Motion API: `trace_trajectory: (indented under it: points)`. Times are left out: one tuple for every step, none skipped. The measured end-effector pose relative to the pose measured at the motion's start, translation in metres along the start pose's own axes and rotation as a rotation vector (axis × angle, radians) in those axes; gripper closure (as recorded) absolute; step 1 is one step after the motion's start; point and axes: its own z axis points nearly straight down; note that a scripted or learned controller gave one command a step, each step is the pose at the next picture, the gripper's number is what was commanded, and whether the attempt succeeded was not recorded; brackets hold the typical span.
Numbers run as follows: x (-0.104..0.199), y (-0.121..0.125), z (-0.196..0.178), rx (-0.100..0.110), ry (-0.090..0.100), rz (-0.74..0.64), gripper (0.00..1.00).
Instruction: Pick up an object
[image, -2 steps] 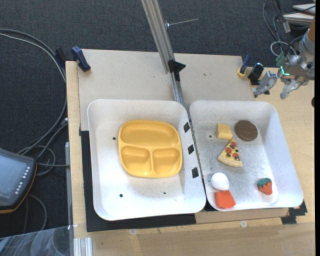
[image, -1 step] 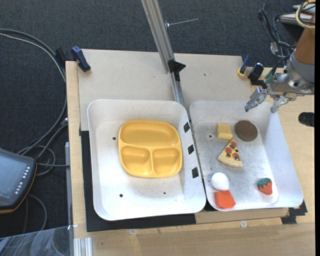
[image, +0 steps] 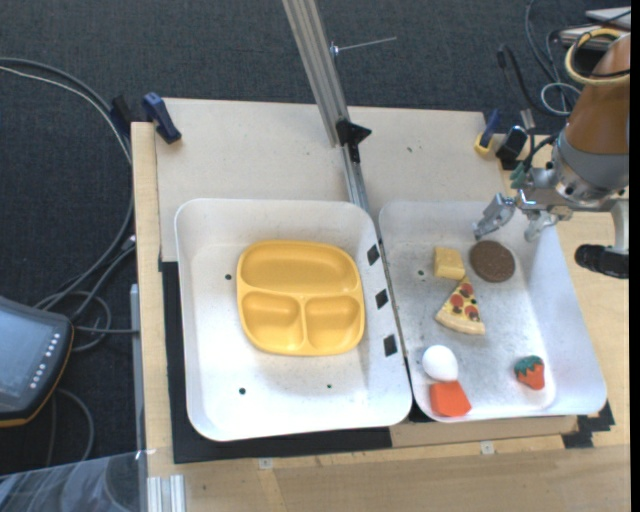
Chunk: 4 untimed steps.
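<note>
Hovering over the far edge of the right bin (image: 560, 300): gripper (image: 515, 218), metal fingers spread wide, nothing between them. Sits just beyond the cookie (image: 492, 261), near it, contact not clear.

Right bin, shallow white plastic, speckled floor, rounded corners:
- cookie: dark brown flat disc, matte, far side of the bin.
- cheese (image: 449, 263): pale yellow block, squarish, just left of the cookie.
- pizza (image: 461, 309): wedge slice, tan crust, red dots on top, nearer than the cheese, mid bin.
- egg (image: 439, 362): smooth white oval, near-left area.
- orange piece (image: 450, 399): glossy orange-red chunk, rounded, touching or just beside the egg, against the near rim.
- strawberry (image: 530, 372): red, green cap, near-right corner, well apart from the others.

Left bin (image: 200, 300), same white speckled plastic:
- tray (image: 299, 297): yellow plastic, rounded rectangle, three compartments, one long at the far side and two smaller nearer, lying flat about mid bin.

Bins side by side on a pale wood bench (image: 250, 150). Aluminium post (image: 320, 70) rising from the far side between them.
</note>
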Motion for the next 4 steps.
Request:
trace_trajectory:
  points:
    - [0.001,0.009,0.057,0.0,0.0,-0.002,0.0]
    - [0.001,0.011,0.041,-0.008,-0.001,-0.003,1.0]
    - [0.003,0.011,-0.025,-0.017,-0.004,-0.002,1.0]
    - [0.003,0.013,-0.078,-0.016,-0.004,-0.002,1.0]
